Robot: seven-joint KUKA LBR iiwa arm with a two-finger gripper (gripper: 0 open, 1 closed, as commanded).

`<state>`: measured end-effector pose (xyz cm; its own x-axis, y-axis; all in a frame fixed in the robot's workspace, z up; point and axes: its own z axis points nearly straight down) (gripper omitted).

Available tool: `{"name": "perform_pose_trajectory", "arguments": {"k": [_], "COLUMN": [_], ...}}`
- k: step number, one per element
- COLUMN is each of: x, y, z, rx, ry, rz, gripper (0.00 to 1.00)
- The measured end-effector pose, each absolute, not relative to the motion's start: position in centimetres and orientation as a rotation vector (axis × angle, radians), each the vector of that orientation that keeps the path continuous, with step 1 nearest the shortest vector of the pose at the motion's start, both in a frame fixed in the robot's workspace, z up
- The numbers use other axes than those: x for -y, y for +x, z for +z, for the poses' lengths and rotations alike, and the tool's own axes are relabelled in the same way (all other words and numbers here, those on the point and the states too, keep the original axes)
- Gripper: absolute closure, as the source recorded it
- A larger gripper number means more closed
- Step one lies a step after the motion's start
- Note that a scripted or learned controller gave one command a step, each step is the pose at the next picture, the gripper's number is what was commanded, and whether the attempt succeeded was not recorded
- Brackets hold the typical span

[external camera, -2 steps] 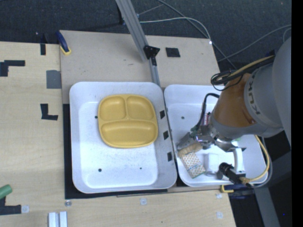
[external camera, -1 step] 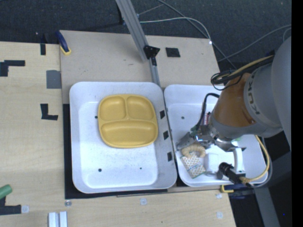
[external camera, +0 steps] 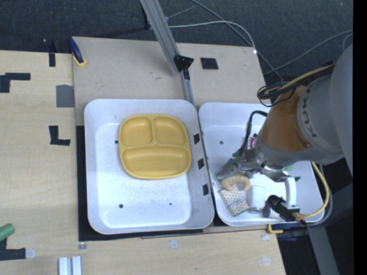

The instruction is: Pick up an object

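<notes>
My gripper (external camera: 234,168) hangs low in the right bin (external camera: 221,119), near its front left part, on the grey arm with the orange band (external camera: 281,128). Just below the gripper lies a tan ring-shaped object (external camera: 235,183), very close to the gripper tips or touching them. In front of that sits a white speckled packet (external camera: 234,201) near the bin's front wall. A yellow divided plate (external camera: 155,145) lies flat in the left bin (external camera: 103,171), well away from the gripper.
The wall between the two bins (external camera: 200,153) runs just left of the gripper. A slanted metal bar (external camera: 163,30) reaches over the bench at the back. Cables (external camera: 229,24) trail behind the right bin.
</notes>
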<state>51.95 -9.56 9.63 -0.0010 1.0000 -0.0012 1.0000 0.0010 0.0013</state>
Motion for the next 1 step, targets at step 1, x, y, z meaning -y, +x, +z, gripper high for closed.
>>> {"name": "perform_pose_trajectory", "arguments": {"k": [1], "x": [9.42], "y": [52.40], "z": [15.52], "rx": [-2.222], "ry": [2.218], "rz": [0.003], "gripper": [1.00]}}
